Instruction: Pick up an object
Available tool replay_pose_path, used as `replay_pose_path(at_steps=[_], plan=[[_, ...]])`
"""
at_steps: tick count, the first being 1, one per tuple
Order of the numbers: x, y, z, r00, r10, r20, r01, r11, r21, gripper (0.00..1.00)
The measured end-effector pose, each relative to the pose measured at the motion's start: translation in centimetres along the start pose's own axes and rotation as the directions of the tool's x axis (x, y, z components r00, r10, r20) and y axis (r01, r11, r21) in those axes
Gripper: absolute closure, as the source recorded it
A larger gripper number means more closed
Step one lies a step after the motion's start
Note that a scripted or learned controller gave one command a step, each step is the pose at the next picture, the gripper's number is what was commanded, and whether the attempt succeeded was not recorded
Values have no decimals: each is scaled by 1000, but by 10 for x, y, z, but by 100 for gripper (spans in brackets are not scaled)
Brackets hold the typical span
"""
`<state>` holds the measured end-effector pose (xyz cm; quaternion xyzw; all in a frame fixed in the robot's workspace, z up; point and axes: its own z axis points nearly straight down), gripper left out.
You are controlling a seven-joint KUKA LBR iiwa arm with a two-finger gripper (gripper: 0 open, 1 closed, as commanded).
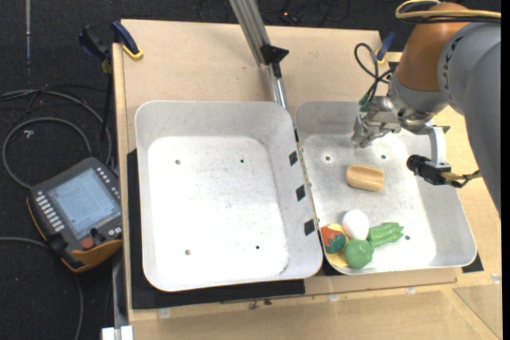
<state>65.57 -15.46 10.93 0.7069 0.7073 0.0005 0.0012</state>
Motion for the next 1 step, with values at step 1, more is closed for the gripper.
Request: replay_pose_path(at_steps=[1], plan=[[-8,4,-60,1000,1,2,-1,1000,-6,100]])
